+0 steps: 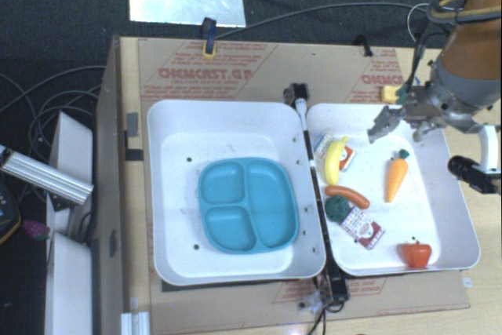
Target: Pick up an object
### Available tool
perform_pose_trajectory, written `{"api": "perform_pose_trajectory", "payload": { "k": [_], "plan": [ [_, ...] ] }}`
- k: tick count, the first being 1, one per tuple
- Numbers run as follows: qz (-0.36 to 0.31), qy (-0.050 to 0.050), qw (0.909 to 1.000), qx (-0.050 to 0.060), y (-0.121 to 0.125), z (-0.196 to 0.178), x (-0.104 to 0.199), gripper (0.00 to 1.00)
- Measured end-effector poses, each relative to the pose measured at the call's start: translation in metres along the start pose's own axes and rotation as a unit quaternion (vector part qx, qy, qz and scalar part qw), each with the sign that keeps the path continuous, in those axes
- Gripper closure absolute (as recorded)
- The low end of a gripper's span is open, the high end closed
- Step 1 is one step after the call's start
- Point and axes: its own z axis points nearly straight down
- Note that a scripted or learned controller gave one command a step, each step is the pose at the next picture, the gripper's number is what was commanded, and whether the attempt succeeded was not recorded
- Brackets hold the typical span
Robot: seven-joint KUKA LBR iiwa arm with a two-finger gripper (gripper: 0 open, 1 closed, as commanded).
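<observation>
Your left bin holds a blue divided plate. Your right bin holds toy food: carrot at 1 o'clock, banana at 10, sausage center-left, tomato at 5. The gripper hovers at the bin's 12 o'clock, fingers apart, clamping nothing.

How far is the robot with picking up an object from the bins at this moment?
Nothing looks picked yet. The gripper hovers over the upper part of the right bin, with no item between its fingers. The carrot, banana, sausage, tomato and packet all lie on the bin floor. The blue tray sits in the left bin. Left to do: descend, grasp one item, lift it.
</observation>
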Motion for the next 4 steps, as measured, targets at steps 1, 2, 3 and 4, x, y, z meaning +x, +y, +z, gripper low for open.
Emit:
{"api": "perform_pose_trajectory", "payload": {
  "k": [1, 2, 3, 4],
  "plan": [
    [0.001, 0.0, 1.0, -0.001, 0.022, 0.17, 0.007, 0.0],
    [0.001, -0.001, 1.0, -0.001, 0.014, 0.077, -0.051, 0.0],
    [0.001, -0.001, 1.0, 0.0, 0.017, 0.18, -0.106, 0.0],
    [0.0, -0.001, 1.0, -0.002, 0.018, 0.169, -0.106, 1.0]
  ]
}}
